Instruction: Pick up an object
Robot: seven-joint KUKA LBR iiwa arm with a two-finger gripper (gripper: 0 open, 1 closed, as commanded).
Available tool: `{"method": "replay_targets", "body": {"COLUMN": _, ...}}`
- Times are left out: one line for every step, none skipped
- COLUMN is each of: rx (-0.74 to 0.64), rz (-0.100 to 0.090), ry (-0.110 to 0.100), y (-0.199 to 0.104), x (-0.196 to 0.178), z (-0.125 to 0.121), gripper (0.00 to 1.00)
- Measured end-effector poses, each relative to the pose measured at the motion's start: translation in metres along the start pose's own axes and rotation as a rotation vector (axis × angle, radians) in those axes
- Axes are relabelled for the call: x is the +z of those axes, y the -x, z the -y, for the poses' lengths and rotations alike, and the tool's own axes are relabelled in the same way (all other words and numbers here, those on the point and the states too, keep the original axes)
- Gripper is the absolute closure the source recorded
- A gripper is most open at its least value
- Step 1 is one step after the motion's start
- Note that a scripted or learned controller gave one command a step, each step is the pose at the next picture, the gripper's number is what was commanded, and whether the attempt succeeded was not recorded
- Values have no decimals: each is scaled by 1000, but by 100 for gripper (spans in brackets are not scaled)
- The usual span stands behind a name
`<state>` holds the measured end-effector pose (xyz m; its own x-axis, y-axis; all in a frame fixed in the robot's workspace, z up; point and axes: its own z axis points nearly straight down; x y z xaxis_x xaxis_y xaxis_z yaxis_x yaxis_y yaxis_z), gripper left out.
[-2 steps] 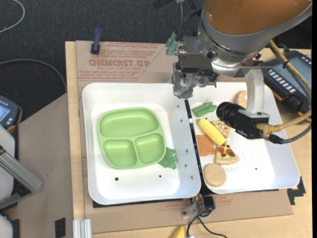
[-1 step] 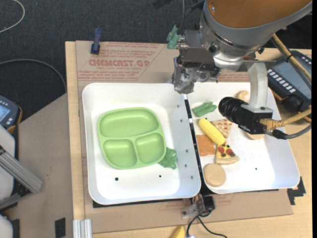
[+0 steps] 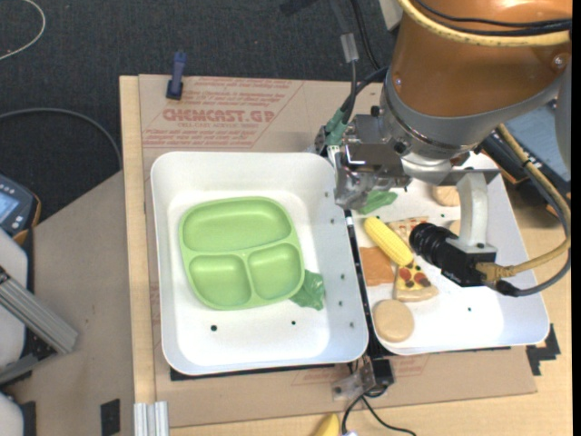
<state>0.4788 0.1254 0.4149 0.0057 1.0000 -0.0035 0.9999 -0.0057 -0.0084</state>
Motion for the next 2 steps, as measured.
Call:
{"method": "replay_targets", "body": {"rx": -5, "rz": -4, "ry": 11, "y": -3, "x": -15, "z": -1, "gripper": 100}}
{"method": "replay_targets", "body": {"rx": -2, "rz": -3, "ry": 5, "y": 58, "x": 6, "z": -1, "gripper": 100}}
